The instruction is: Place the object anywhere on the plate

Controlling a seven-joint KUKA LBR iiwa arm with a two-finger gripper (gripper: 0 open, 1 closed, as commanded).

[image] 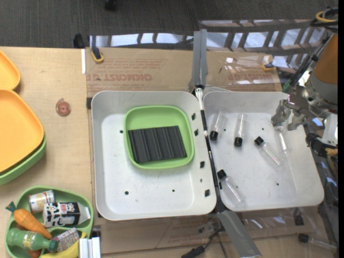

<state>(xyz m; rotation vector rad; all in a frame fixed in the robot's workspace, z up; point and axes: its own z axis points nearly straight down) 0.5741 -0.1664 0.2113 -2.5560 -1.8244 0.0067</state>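
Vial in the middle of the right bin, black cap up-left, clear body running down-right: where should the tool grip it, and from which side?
Probably the clear body of the vial, not its black cap. It lies flat on the right bin floor, angled down-right, so come from straight above, fingers closing across that long axis. Other vials lie well apart, leaving room on both sides. The tool sits near the bin's upper right.

Glossy green plastic plate (184, 118)

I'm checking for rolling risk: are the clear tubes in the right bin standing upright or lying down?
Lying down. Each clear tube rests lengthwise on the right bin's floor, black caps at their ends.
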